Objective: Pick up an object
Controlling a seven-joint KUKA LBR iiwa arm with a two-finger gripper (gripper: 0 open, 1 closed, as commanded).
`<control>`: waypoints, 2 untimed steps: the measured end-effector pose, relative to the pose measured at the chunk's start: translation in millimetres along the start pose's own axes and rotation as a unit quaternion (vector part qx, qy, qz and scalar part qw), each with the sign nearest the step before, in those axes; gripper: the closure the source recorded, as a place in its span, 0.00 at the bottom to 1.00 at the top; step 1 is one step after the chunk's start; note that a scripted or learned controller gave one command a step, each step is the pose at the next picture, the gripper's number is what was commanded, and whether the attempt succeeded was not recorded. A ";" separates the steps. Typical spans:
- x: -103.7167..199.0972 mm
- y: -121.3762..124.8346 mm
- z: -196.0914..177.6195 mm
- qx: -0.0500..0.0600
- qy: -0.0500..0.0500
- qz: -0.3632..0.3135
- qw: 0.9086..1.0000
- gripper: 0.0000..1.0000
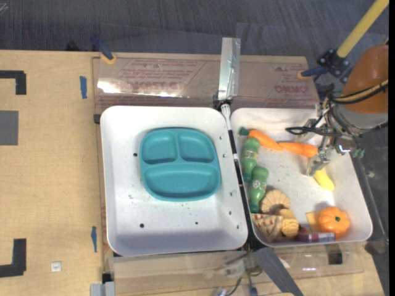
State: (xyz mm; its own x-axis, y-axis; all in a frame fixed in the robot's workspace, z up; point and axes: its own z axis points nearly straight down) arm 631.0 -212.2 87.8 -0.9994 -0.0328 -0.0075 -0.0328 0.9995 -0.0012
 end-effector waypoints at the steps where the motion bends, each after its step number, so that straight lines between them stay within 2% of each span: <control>1: -4.5 0.2 -15.3 0.002 -0.008 0.000 1.000 1.00; 2: 53.4 37.9 -21.5 0.000 0.001 0.119 0.993 1.00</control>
State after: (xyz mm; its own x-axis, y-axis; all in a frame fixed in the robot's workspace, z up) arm 576.2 -176.0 108.9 -0.9790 0.2037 -0.0045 0.2037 0.9790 0.0012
